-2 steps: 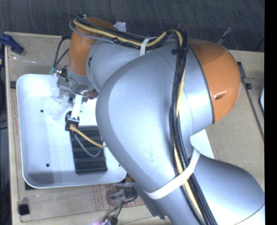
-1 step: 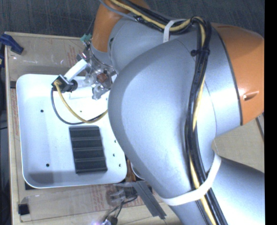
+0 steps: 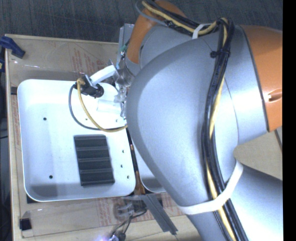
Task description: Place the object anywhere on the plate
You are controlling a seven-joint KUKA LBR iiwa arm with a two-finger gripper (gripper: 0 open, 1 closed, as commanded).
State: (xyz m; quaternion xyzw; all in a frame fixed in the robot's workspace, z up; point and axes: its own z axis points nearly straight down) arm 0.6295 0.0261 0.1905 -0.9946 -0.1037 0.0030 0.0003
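Grey casing filled most of the camera view, since my own arm (image 3: 198,114) leaned in from the right across both bins. My pincer (image 3: 119,97) sat low over the upper right part of the left bin (image 3: 32,134), half hidden by clear fittings and a looped black and yellow cable (image 3: 83,115), so I could not tell how it stood or whether anything was in it. A dark ribbed slab (image 3: 94,159) lay flat on that bin's floor, near its lower right corner and apart from my pincer; I could not tell whether it was the plate or the object. It looked stiff, light and matte, and I judged its long edges the safest hold. A sliver of the right bin (image 3: 150,185) peeked from under my arm. Both bins rested on a pale wooden counter (image 3: 62,54), with dark carpet (image 3: 52,9) beyond.
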